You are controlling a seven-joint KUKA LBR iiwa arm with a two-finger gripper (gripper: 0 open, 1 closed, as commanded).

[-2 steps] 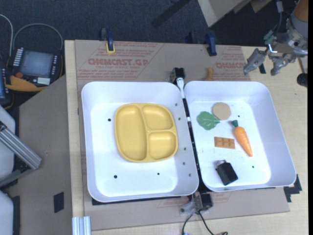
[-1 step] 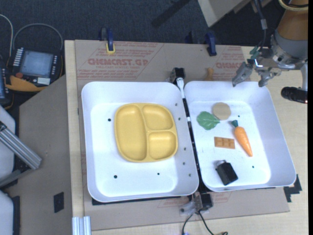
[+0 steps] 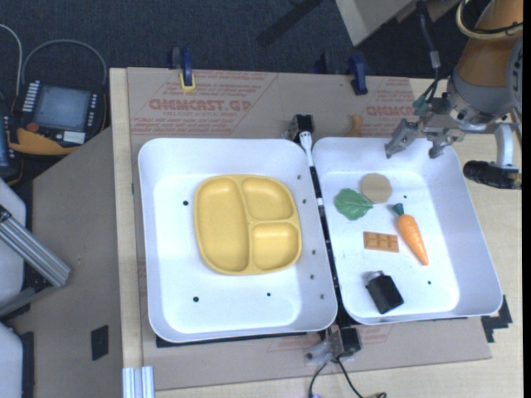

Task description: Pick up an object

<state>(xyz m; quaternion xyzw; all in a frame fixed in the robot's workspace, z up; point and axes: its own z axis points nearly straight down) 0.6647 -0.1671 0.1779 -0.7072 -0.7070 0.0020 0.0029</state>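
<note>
The right bin [image 3: 465, 247] holds several items: a green leaf piece [image 3: 353, 203], a tan round disc [image 3: 376, 187], an orange carrot [image 3: 411, 234], a small brown cracker [image 3: 381, 241] and a black block [image 3: 384, 293]. My gripper [image 3: 417, 143] hangs over the far edge of the right bin, above and behind the disc, its two fingers spread apart with nothing between them. It is open and clear of all the items.
The left bin [image 3: 166, 222] holds a yellow compartment plate [image 3: 247, 223]. A black divider clip [image 3: 304, 128] sits between the bins at the back. Blue clamps [image 3: 187, 66] hold the cardboard base at the far edge. A teach pendant [image 3: 58, 110] lies off the bench at left.
</note>
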